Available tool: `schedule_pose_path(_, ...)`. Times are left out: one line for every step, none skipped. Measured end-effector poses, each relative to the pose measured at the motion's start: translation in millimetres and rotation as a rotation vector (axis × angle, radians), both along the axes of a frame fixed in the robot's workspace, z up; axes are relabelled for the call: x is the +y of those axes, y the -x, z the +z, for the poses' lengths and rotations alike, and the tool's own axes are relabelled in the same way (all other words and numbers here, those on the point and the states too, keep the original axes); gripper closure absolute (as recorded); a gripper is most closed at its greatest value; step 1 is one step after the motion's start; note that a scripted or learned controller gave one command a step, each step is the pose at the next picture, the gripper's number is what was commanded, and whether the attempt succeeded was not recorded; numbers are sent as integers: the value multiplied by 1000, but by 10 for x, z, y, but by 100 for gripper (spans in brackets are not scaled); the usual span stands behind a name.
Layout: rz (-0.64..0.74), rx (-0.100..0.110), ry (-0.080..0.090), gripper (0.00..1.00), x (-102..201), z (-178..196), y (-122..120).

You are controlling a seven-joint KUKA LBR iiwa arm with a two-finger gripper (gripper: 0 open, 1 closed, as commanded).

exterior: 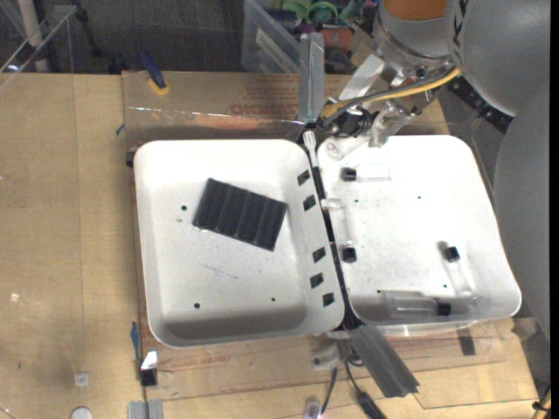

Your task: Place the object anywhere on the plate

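Object: I see a flat, dark, nearly black rectangular piece (pixel 240 214), ribbed with parallel grooves running across its short side, so it reads as five or six strips side by side. It is matte, with no label I can make out.
Object position: it lies flat on the floor of the left bin (pixel 157 168), in the upper middle part, turned at a slant so its long side drops toward the divider. It touches no wall.
Plate: I cannot pick out anything I would call a plate.
Left bin: white, shallow, rounded corners, a few small dark dots on its floor.
Right bin: the right bin (pixel 472 168) is white too; I see small black bits and clear, glassy pieces near its lower right corner and one near its upper left.
Divider: a row of small black tabs (pixel 316 230) runs down the seam between the two bins.
Arm: the arm (pixel 419 7) comes in from the upper right, orange band on top, yellow cable below.
Pincer: the pincer (pixel 349 125) sits above the far edge of the right bin, near the seam, well apart from the dark piece. I cannot tell its state.
Table: the table (pixel 61 234) is tan wood; a bin of colourful toys (pixel 306 11) stands behind.
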State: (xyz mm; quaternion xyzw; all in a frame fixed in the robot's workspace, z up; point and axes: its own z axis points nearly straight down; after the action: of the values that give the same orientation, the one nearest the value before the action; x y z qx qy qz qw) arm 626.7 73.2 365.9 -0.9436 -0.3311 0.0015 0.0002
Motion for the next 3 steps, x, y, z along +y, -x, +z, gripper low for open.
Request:
schedule_pose_path(262,-1,0,100,373,179,-184)
schedule_pose_path(61,3,-1,100,379,-267,-377)
schedule_pose_path(162,2,-1,100,500,-427,-334)
